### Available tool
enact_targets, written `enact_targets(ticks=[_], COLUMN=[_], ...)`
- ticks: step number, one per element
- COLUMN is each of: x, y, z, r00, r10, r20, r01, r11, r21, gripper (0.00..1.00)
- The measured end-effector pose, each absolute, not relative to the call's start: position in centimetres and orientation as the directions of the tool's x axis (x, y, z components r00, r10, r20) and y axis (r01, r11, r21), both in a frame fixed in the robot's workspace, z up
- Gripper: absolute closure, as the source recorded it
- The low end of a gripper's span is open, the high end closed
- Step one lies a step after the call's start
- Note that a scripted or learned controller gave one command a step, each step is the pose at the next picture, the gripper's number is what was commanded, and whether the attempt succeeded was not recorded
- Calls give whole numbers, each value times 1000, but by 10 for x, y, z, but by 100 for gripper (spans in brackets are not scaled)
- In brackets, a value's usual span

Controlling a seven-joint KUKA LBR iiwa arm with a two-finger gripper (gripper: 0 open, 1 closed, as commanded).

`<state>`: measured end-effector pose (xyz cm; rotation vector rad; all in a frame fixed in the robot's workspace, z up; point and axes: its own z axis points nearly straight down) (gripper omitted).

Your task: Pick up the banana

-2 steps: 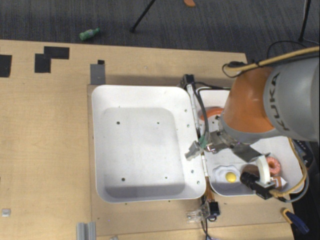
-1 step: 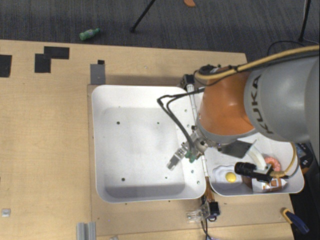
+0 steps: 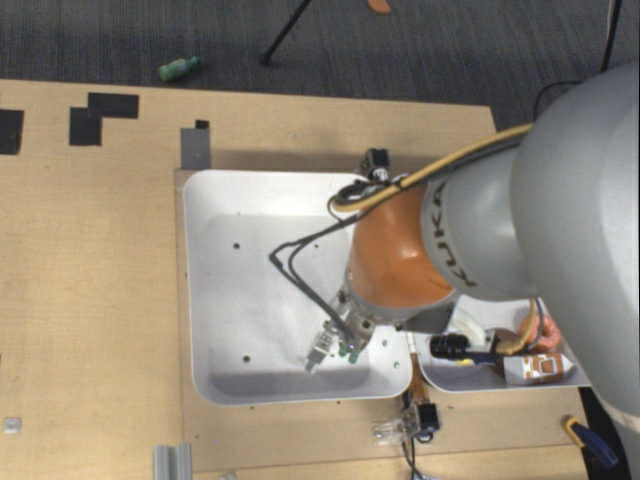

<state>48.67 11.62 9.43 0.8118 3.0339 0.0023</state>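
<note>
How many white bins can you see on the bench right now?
2: the left bin in full view, and the right bin mostly covered by the arm.

arm (image 3: 520,218) blocks most of the right bin (image 3: 440,376) at four o'clock; gripper (image 3: 330,348) too small to read its fingers.

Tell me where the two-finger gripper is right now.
In the camera view the two-finger gripper hangs low over the near right part of the left shallow white bin, just below the arm's orange band.
</note>
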Motion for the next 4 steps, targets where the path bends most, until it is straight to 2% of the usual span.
enact_targets(ticks=[1, 2, 3, 4], x=[543, 486, 529, 486], y=[157, 157, 220, 226], z=[208, 108, 211, 119], r00=[-851, -921, -891, -922], r10=[526, 389, 455, 386], r20=[-5, 0, -4, 0], r01=[526, 389, 455, 386], r11=[851, 921, 891, 922], r21=[6, 1, 6, 1], gripper=[0, 0, 0, 0])
